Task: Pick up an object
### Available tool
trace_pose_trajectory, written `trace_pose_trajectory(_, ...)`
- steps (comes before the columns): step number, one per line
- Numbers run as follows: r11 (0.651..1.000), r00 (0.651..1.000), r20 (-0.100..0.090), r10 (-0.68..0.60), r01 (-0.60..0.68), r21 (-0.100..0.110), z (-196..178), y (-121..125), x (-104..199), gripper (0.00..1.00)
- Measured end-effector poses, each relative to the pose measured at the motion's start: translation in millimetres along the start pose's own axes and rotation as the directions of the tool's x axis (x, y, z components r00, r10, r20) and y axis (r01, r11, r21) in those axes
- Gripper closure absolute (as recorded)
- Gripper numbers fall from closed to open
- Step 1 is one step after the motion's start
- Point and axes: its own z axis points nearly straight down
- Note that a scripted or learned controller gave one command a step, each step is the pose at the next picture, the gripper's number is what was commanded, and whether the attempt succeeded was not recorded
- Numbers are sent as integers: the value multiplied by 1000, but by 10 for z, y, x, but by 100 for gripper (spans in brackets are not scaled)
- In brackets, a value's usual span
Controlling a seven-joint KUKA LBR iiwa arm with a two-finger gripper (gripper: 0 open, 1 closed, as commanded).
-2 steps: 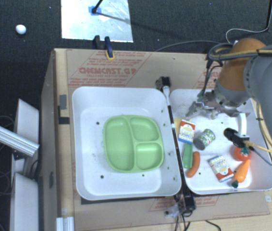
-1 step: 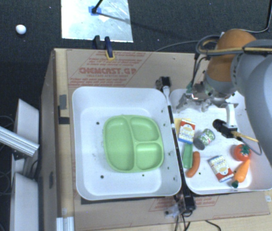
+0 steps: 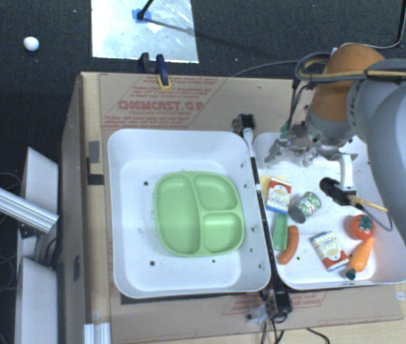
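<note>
The counter point(image 3: 160, 102) was seen to carry two white bins side by side, and the grey arm point(image 3: 397, 120) was reached in over the right-hand one. The left bin point(image 3: 117, 213) was taken up by a green divided plate point(image 3: 199, 213), lying flat and well apart from the arm. The right bin point(image 3: 388, 262) was seen to hold the small things.

The hand point(image 3: 294, 149) was placed at the far end of the right bin, above its floor. Nothing was seen to be gripped in it, and whether it was set wide or narrow could not be told. The step in hand was therefore judged to be the approach, with no pick yet made.

Nearest the hand, a small red-and-white carton point(image 3: 279, 194) was lying beside the wall between the bins, with a can point(image 3: 305, 205) just beside it. Farther toward the near end, a tomato point(image 3: 361, 226), a carrot point(image 3: 361, 255), a second carton point(image 3: 328, 250), an orange sausage point(image 3: 290, 244) and a green stick point(image 3: 280, 229) were spread out.

For the next move, one thing would need to be chosen. The small carton or the can seemed likeliest, and the hand would need to be brought over it and lowered squarely, clear of its neighbour and the bin wall.
</note>
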Motion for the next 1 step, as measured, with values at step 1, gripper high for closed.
trace_pose_trajectory(1, 1000, 1000, 0, -2, 2, 0, 3, -1, 48, 0)
